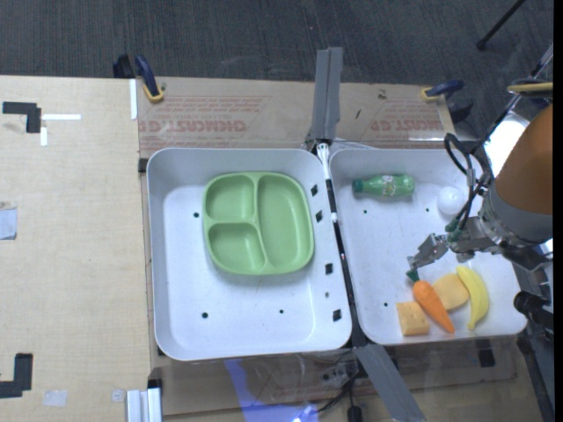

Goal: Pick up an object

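In the right bin [378,310], near its front edge, lie an orange carrot [434,306], a yellow banana [476,295], a pale orange wedge [452,290] and an orange block [413,318]. A green bottle [383,185] rests on its side at the back of that bin, and a white ball [449,200] sits to its right. My gripper [426,255] hangs low over the right bin, just above the carrot's upper end, with its fingers spread apart and nothing between them.
A green three-compartment plate [259,224] sits in the left bin [176,262]. The grey and orange arm [528,192] covers the right bin's right side. A grey divider [327,104] rises between the bins at the back, and clamps hold the cardboard behind.
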